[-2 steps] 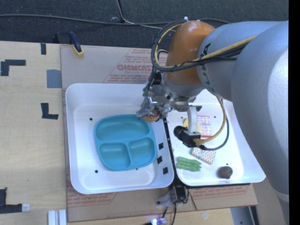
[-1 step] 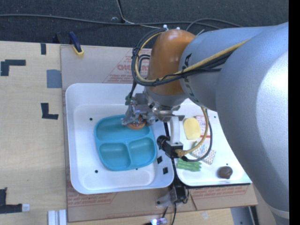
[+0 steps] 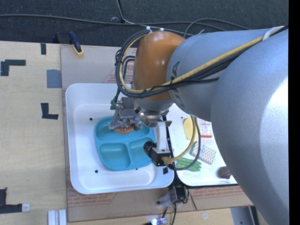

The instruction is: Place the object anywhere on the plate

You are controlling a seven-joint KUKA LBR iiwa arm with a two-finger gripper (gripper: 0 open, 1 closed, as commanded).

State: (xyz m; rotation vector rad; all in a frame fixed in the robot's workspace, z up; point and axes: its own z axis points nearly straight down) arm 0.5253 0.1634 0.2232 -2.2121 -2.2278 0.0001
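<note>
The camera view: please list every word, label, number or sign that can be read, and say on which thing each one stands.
No text can be read.
Package with red marks in the right bin: print too blurred to read.
Packet with a chequered pattern beside it: no legible words.
Black tape marks on the bench: plain shapes, not letters.
Blue plate: no print.

Right bin (image 3: 206, 179) largely hidden (behind arm (image 3: 234, 83))

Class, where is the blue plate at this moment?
The blue plate lies in the left white bin, toward the middle of the camera view. The gripper is over its far edge, and the right bin lies beside it.
</note>
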